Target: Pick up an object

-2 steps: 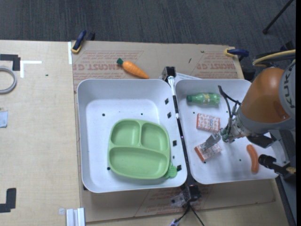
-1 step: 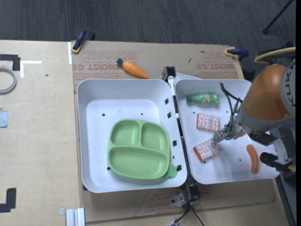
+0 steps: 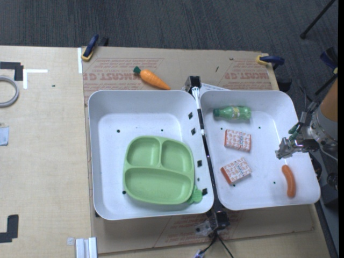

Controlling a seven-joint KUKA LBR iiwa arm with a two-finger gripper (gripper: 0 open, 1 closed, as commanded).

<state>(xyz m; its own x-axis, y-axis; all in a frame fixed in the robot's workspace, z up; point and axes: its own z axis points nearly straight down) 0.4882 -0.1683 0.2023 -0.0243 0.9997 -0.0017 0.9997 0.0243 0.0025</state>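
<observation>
Camera view, slanted top-down. Two white bins side by side: left bin (image 3: 102,160), right bin (image 3: 269,190).

Progress: pick not yet made, as far as visible. Every obj lies flat on a bin floor or on the bench; nothing lifted. Approach, grasp and lift all left to do (judgement).

Gripper (image 3: 286,148) sits at the right edge of the right bin, arm coming in from the right. Fingertips small and dark against the bin wall; can't tell how wide they stand. Nothing seen between them.

Objs in right bin:
- sausage (image 3: 290,180): near-right corner, just near of the gripper, apart from it. Closest candidate.
- near box (image 3: 236,171): centre of bin, left of gripper, tilted.
- far box (image 3: 237,140): just far of the near box, apart from it.
- green bottle (image 3: 232,112): far side, lying on its side.

Left bin: green divided plate (image 3: 159,171), well apart from gripper.

Carrot (image 3: 152,78) lies outside the bins on the cardboard, far side.

Est.: sausage is the likely target, given how close it lies.
</observation>
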